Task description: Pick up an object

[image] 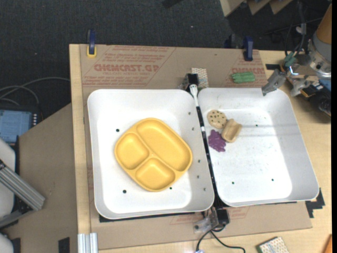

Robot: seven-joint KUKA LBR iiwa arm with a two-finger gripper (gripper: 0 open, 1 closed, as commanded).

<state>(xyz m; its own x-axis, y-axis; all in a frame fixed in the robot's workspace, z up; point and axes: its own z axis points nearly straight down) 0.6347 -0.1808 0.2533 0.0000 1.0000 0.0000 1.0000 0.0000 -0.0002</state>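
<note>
Here, starting at the left, we read red print on the cardboard sheet [79, 141] that covers the bench: along its far edge stands something like "CHEMCAST GP", with smaller lines around it too fine for us to make out. Two blue clamps [92, 42] pin that far edge.

The left bin [100, 183] carries a yellow divided plate [152, 153], three compartments, lying near the bin's middle and turned at a slant.

In the right bin [274, 167] we find the graspable things, bunched at its left edge, toward the far corner: a round tan cookie [215, 118] with dark chips, a beige block [231, 130] touching it on the near right side, and a purple bunch of grapes [216, 140], knobbly, just beside the block and close to the bin wall. A green object [243, 77] rests on the cardboard beyond the bin's far edge.

At the right bin's far right corner hangs the gripper [271, 84], above the rim, well apart from the cluster; we see nothing between its fingers, and we cannot tell how they are set.
</note>
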